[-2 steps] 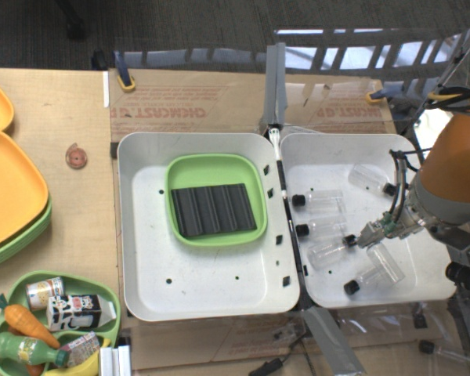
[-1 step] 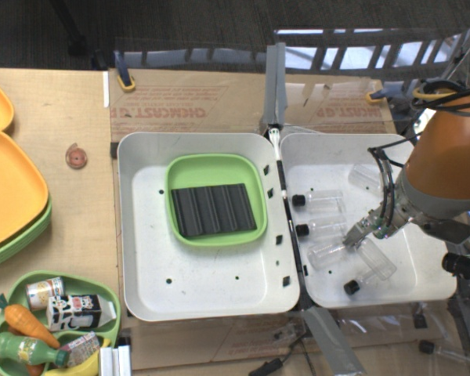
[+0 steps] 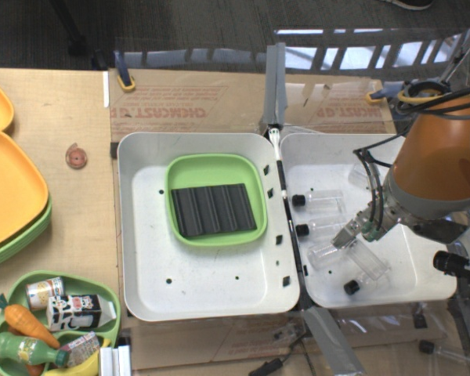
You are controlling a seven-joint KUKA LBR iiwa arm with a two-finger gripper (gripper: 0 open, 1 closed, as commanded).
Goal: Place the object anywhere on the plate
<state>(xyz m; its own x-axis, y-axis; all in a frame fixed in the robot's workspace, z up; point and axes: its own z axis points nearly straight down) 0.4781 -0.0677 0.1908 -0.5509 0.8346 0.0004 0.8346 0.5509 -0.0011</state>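
A green square plate (image 3: 254, 175) sits in the left bin (image 3: 141, 233) with a black ribbed slab (image 3: 215, 210) lying flat on it. In the right bin (image 3: 423, 288) lie three clear plastic bottles with black caps: one near the divider (image 3: 323, 204), one below it (image 3: 325, 251) and one toward the front (image 3: 368, 266). My gripper (image 3: 354, 235) hangs low over the right bin's middle, right above the clear bottles. Whether anything is in its grasp is hidden by the see-through plastic and the wrist.
The grey and orange arm (image 3: 439, 163) covers the right bin's right half. Stacked orange plates (image 3: 8, 186) and a green bowl of toy food (image 3: 51, 319) stand on the table to the left. Cardboard and a clamp (image 3: 125, 81) lie behind the bins.
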